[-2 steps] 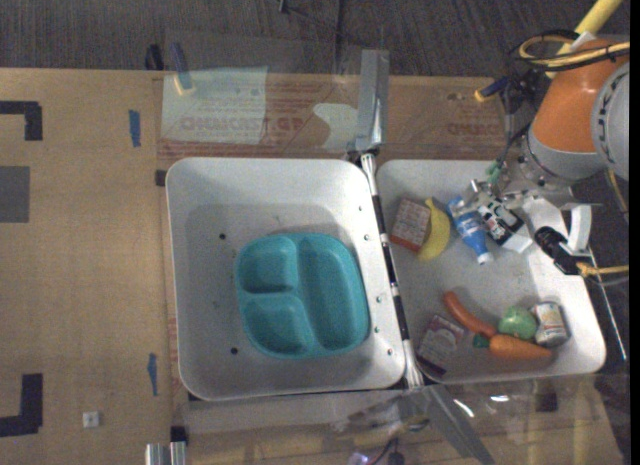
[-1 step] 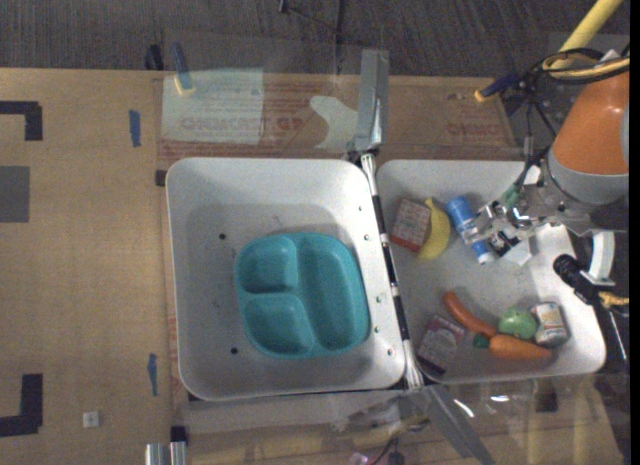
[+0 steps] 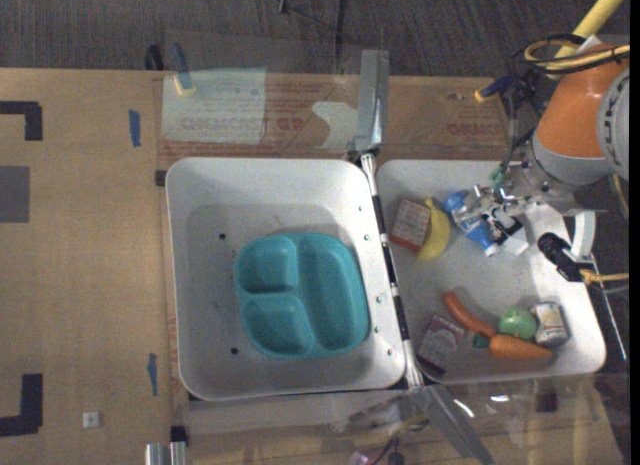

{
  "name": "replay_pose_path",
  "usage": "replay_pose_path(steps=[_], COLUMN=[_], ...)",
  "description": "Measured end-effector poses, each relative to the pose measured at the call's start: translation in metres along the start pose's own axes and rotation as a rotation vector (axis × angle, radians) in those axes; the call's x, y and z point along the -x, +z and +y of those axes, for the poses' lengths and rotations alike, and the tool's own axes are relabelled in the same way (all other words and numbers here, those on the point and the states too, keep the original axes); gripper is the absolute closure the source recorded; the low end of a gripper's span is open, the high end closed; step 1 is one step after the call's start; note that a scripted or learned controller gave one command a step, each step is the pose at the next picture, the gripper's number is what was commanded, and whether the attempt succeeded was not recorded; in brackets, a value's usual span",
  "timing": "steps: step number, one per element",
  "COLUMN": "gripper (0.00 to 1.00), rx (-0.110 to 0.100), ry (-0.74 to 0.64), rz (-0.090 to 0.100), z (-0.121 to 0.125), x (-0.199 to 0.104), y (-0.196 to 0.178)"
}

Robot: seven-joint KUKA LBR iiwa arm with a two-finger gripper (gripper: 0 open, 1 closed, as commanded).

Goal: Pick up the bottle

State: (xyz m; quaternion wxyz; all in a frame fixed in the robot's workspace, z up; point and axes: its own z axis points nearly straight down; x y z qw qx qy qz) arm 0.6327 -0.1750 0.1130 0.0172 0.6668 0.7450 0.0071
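Standing over the bench, the nearest things are along the front rim of the right-hand shallow white plastic bin (image 3: pixel 590 353): an orange toy carrot (image 3: pixel 520 348) lying nearly flat against that front wall, a small green round fruit (image 3: pixel 517 322) touching it from behind, and a short metal can with a printed label (image 3: pixel 548 322) just beside the fruit, close to the bin's right front corner. An orange-red sausage-shaped toy (image 3: pixel 466 313) slants toward the carrot, and a small dark printed packet (image 3: pixel 441 339) sits hard against the divider between the bins. The middle of this bin's floor is open, with bare white between the front cluster and the things farther back. The left-hand shallow white bin (image 3: pixel 200 203) holds a teal plastic tray with three compartments (image 3: pixel 301 294), set toward its front right; bare floor runs round it on the left and back. Farther in, in the right bin, a yellow toy banana (image 3: pixel 436 232) curves against a small square tan carton (image 3: pixel 410 222), both near the divider. Just right of them lies the blue and white plastic bottle (image 3: pixel 478 219), tipped on its side near the back wall. The arm's two-finger gripper (image 3: pixel 503 205) hangs right over the bottle's right end, touching or nearly so; whether its jaws are apart or together I cannot tell. Beyond, the grey arm with its orange band (image 3: pixel 580 113) crowds the far right corner.
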Motion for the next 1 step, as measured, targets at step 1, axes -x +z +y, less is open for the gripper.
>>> replay_pose_path(steps=[1], gripper=[1.00], rx=[0.015], ry=[0.002], rz=[0.000], z=[0.0047], x=[0.0009], y=[-0.0168])
